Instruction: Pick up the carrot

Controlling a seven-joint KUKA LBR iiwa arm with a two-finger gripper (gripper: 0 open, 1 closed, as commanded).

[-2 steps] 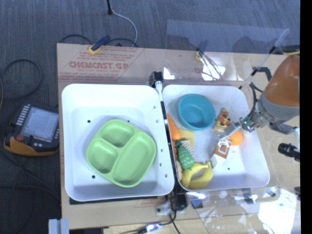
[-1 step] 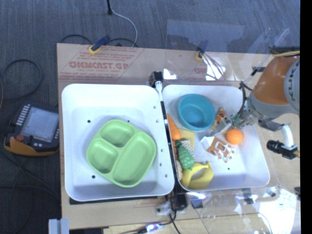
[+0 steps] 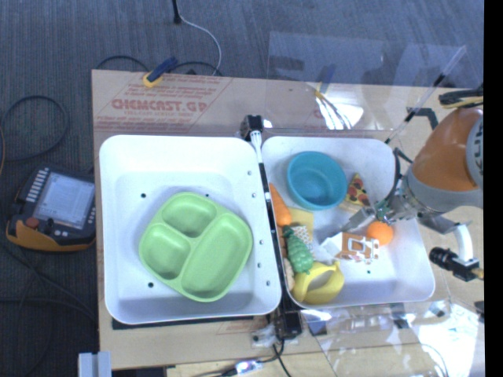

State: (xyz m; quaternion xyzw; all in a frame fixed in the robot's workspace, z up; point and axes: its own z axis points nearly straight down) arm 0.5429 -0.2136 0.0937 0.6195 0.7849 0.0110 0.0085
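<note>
1. A wooden bench printed with red lettering stands on dark grey carpet; a handheld pendant and black cables lie on the floor to its left.
2. The left bin holds a green divided plate.
3. The right bin holds a blue bowl, a green toy vegetable, a yellow banana-like piece, an orange ball and a small patterned card.
4. The carrot lies against the right bin's left wall, just left of the bowl.
5. The gripper sits by the orange ball, well apart from the carrot; whether it is spread or closed cannot be told.
</note>
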